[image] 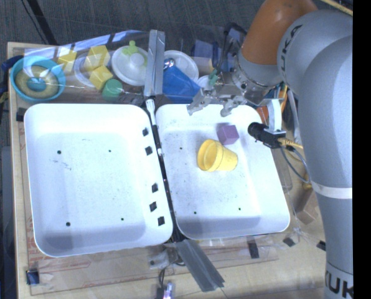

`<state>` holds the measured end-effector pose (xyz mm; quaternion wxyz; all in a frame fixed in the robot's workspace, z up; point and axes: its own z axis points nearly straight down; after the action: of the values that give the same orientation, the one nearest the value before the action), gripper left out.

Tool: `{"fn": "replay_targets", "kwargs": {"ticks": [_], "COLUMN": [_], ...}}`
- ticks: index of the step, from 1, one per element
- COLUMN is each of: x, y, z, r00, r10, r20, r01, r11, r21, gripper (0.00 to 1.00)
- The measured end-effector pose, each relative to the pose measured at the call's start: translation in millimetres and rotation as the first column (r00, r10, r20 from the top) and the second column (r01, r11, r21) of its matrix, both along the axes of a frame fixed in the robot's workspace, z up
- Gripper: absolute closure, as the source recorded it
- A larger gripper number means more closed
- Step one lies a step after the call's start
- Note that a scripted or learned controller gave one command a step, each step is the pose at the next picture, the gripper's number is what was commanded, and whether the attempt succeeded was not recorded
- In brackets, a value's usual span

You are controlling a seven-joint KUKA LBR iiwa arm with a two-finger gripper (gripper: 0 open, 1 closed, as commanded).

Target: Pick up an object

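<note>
A yellow cup (217,156) lies on its side in the right bin (192,192), near the middle. Just beyond it sits a small purple block (228,133). My gripper (211,106) hangs over the far edge of the right bin, a little up and left of the purple block. Its two fingers are spread apart with nothing between them.
The left bin (86,179) sits beside the right one, with a divider with black clips (154,167) between them. Behind the bins lie plastic toys: a blue bowl (37,80), yellow pieces (97,67), a white lid (131,66), a blue cup (179,83). The arm fills the right side.
</note>
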<state>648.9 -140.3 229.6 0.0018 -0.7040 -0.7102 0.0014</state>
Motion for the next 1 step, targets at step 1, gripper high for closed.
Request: {"fn": "replay_targets", "kwargs": {"ticks": [1], "x": [-55.9], "y": [-31.4], "z": [-138.3], "r00": [0.999], "r10": [0.043], "r20": [0.002], "r01": [-0.043], "r11": [0.999], "r21": [-0.001], "gripper": [0.0]}}
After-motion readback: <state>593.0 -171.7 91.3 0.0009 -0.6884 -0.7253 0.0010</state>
